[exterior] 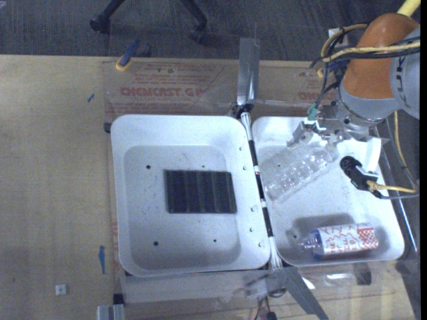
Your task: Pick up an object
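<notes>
Bench: wood top, dark carpet beyond, two white bins side by side.
Left bin (133,135): a dark ribbed pad (200,191) lies flat in the middle.
Right bin (393,235): a clear bottle (297,171) lies slantwise near the centre; a red-patterned tube (340,239) rests near the front wall.
Gripper (319,127): hangs over the bottle's upper end; grip state cannot be told.
Handling: the bottle looks light, thin, slippery and crushable; best taken across its ribbed middle.

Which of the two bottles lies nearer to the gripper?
The clear bottle, lying just under the gripper. The red-and-white labelled bottle lies at the bin's near edge.
</notes>
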{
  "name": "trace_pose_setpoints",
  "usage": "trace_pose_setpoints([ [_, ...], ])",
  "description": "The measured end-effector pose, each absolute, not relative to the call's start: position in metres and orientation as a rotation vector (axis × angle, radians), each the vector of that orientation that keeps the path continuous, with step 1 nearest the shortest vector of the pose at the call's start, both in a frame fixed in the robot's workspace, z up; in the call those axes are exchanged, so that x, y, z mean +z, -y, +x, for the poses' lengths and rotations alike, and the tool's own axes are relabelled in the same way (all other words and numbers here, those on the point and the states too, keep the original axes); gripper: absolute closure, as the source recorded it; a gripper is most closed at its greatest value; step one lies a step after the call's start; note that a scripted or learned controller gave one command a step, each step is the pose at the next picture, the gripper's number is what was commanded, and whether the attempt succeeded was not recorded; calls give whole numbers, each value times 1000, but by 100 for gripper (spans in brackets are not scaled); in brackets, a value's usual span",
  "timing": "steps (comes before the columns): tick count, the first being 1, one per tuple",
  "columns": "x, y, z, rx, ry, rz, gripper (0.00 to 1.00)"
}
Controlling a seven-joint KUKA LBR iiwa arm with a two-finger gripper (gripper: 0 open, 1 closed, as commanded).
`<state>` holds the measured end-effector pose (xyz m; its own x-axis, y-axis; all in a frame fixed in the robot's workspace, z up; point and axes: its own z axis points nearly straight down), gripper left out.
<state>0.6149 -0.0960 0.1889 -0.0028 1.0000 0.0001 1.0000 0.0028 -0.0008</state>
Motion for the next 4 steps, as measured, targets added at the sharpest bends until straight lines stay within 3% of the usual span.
trace_pose_setpoints([
  [1,121,128,610,-2,2146,-2297,0],
  [2,124,218,560,-1,2325,-2112,0],
  [3,94,215,486,-21,2242,-2203,0],
  [4,90,212,530,-23,2147,-2283,0],
])
